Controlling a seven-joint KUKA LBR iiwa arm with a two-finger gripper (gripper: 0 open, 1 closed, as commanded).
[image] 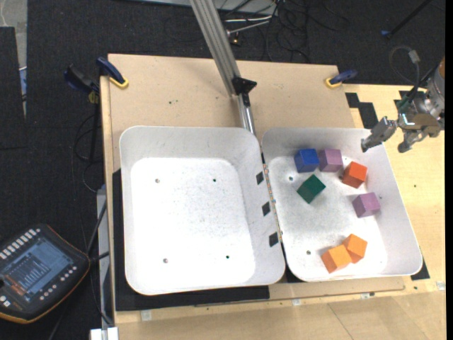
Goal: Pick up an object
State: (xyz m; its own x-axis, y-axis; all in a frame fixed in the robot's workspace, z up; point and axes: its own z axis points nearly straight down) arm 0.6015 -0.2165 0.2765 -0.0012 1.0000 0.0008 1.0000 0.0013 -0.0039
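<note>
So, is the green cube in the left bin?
No, the green cube sits in the right bin, near the blue cube.

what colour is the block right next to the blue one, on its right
Purple. It sits touching the blue block in the right bin, clear in the camera view: purple block.

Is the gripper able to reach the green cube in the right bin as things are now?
Probably yes. The gripper hangs open above the right bin's far corner. The green cube stands apart from the blue cube, its top uncovered.
</note>
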